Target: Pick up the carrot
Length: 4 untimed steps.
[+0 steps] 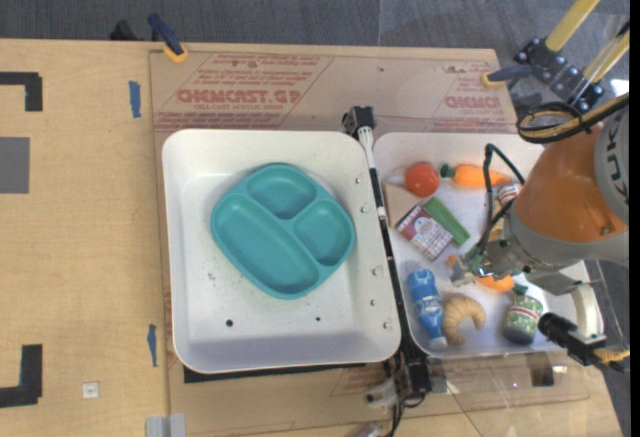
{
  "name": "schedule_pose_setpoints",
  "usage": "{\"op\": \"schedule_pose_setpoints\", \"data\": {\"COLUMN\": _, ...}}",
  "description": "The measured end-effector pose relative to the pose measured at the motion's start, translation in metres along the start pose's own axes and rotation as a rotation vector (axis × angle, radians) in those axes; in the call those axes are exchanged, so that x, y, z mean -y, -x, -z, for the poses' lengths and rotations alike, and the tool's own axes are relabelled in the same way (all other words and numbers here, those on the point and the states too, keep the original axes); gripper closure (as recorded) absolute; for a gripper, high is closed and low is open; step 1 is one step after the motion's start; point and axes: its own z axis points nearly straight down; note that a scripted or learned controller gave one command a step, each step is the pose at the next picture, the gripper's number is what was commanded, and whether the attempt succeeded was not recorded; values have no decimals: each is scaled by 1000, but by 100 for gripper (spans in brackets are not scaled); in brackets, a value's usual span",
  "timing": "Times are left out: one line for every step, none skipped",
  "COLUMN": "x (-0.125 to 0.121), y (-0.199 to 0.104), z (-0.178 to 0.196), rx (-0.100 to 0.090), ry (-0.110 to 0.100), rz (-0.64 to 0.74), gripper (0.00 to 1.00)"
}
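While the grey arm [585, 195] with its glossy orange band reaches in from the right, the pincer [478, 270] sits low over the middle of the right bin [590, 300]. It is dark metal with cables, and whether it is released or clenched cannot be told. A small orange bit [497, 278] shows just beside it, too hidden to identify. The carrot [468, 174] lies well apart at the far end of that bin. It is a smooth orange plastic taper with a green tip, just beside a round red-orange ball [422, 179]. Between carrot and pincer lies a flat packet [430, 231], red and white with a green edge. Nearer the front rim are a glossy blue bottle [425, 305] lying flat, a tan curved croissant [462, 316] touching it, and a small bottle [522, 316], green and white, right of the croissant. The left bin [200, 325] is shallow white plastic with rounded corners and holds a matte teal plate [283, 228], oval with three compartments. Both bins rest on a brown printed cardboard sheet [250, 85] over a light wood bench [70, 245].
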Motion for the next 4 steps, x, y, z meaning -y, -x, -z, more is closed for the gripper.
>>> {"op": "schedule_pose_setpoints", "data": {"x": 6, "y": 15, "z": -19, "rx": -13, "ry": -6, "rz": 376, "gripper": 100}}
{"op": "schedule_pose_setpoints", "data": {"x": 3, "y": 15, "z": -9, "rx": -9, "ry": 1, "rz": 373, "gripper": 100}}
{"op": "schedule_pose_setpoints", "data": {"x": 4, "y": 7, "z": -19, "rx": -8, "ry": -12, "rz": 325, "gripper": 100}}
{"op": "schedule_pose_setpoints", "data": {"x": 2, "y": 7, "z": -9, "rx": -4, "ry": -5, "rz": 325, "gripper": 100}}
